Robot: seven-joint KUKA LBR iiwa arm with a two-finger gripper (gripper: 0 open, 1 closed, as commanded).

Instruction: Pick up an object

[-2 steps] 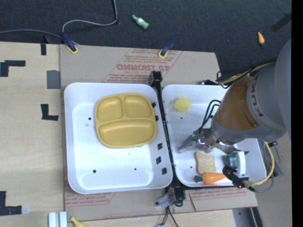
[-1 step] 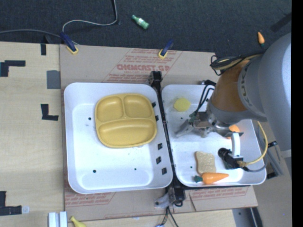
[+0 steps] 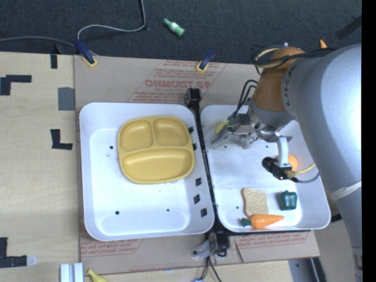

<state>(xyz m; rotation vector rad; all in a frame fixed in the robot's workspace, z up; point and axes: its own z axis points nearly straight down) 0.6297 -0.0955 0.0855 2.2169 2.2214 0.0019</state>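
Arm (image 3: 320,93) bends down, gripper (image 3: 228,131) in right bin (image 3: 235,163).

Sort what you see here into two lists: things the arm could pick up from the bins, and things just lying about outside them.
For the job:
yellow divided plate, left bin
bread slice, right bin
carrot, right bin
green pepper, right bin

Lying about:
small green object on the dark floor
cardboard sheet
yellow clamps

Even bright light, slightly soft focus
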